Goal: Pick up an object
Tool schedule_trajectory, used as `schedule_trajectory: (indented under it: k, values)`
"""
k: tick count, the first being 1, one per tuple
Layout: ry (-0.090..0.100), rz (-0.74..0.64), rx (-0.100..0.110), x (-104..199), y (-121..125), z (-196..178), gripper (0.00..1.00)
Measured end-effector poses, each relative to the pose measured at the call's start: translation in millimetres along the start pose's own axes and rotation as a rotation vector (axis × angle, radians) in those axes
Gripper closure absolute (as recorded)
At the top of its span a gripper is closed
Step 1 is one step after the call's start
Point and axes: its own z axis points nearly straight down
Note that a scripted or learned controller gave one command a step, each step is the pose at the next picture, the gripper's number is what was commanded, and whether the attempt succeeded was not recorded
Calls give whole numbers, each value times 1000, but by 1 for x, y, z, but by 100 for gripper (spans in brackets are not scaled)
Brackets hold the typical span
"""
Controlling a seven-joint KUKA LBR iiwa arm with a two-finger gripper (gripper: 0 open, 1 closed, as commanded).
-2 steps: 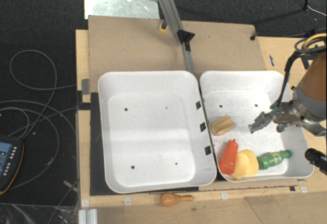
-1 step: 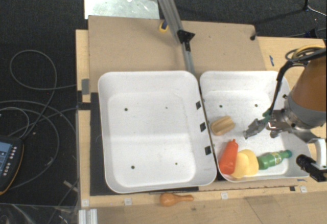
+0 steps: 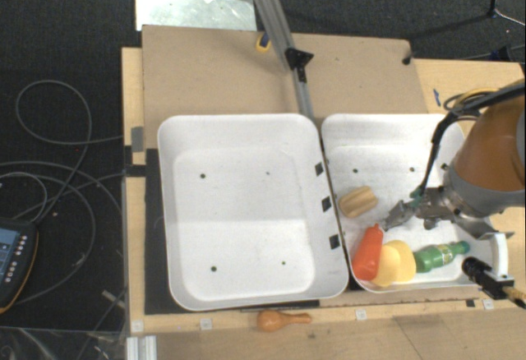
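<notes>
Looking into the right bin (image 3: 370,132), we find a tan bun-shaped piece (image 3: 357,201) near its left wall, with an orange carrot-like piece (image 3: 369,252), a yellow piece (image 3: 396,262) and a green bottle (image 3: 437,255) clustered along the front edge. The gripper (image 3: 408,211) hovers just right of the tan piece, above the cluster; we cannot tell how its jaws stand. A small orange piece (image 3: 282,319) lies on the bench (image 3: 214,71) before the left bin (image 3: 238,210).

Arm entering from the 3 o'clock edge of the frame, its orange band uppermost and grey wrist below. The gripper (image 3: 400,214) extends toward 9 o'clock from the wrist, low and slightly tilted; a black cable arcs above it toward 12 o'clock.
</notes>
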Motion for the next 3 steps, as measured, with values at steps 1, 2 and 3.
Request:
schedule_trajectory:
  k: [1,2,3]
  values:
    - [-2,0,-6,-1,2,-13,100]
    - [-3,-7,-11,9,1,-67,100]
    - [-4,-6,-13,12,-1,-130,100]
